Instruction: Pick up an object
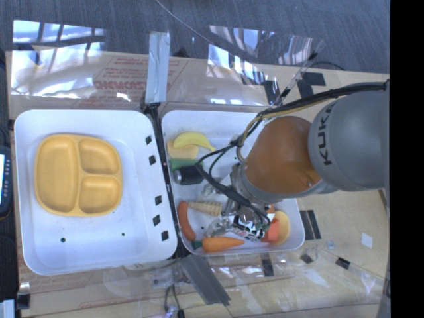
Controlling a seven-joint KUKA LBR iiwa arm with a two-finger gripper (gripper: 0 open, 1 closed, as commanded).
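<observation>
My gripper (236, 225) is low in the right bin (218, 119), near its front wall, under the orange wrist band. It hangs over a cluster of toy foods. An orange carrot (222, 244) lies just in front of it. A waffle cone (206, 208) lies to its left. A red-orange sausage shape (185, 221) sits further left, and a peach-coloured fruit (280, 227) sits to the gripper's right. A yellow banana (189, 140) lies at the bin's back left. Nothing can be seen held.
The left bin (40, 244) holds a yellow divided plate (78, 175). The arm's grey body and cables cover the right bin's right half. A taped divider runs between the bins.
</observation>
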